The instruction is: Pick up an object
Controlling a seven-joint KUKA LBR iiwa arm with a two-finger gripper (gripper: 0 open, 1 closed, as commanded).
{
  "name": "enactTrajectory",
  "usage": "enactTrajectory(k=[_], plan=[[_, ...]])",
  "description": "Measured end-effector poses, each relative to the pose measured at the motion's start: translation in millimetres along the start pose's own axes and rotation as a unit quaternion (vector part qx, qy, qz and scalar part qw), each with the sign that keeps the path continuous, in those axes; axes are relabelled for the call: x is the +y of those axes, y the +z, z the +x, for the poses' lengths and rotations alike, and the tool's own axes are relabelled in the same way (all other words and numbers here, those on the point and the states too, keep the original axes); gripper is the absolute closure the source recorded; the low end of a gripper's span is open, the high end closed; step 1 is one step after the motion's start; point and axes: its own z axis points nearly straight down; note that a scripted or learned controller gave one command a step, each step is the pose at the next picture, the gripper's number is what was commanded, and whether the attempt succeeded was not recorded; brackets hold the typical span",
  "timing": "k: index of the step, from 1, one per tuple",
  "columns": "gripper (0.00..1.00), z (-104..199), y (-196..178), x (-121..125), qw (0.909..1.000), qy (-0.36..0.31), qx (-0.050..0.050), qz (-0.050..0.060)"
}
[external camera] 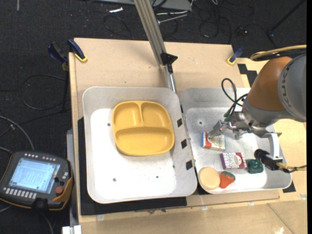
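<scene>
Arm reaching from the right into the right-hand bin (195, 118) on the desk (122, 65).

The claw (220, 128) hangs low just above a small red-and-white carton (213, 142); whether it is open or closed cannot be told. Nearer the bin's front edge lie a purple box (232, 160), a dark green block (255, 166), a pale round disc (209, 178) and a red piece (226, 179) touching the disc. The left bin (97, 130) carries a yellow divided plate (143, 128). A handheld control screen (34, 178) rests beside the desk.

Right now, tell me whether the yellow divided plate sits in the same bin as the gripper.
No: the yellow plate lies in the left bin, the gripper over the right bin.
</scene>
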Motion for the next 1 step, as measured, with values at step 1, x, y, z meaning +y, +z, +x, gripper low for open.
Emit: enactTrajectory(k=[1], plan=[[1.00, -0.9, -13.3, 1.2, 1.0000, 0.000, -0.001, -0.002]])
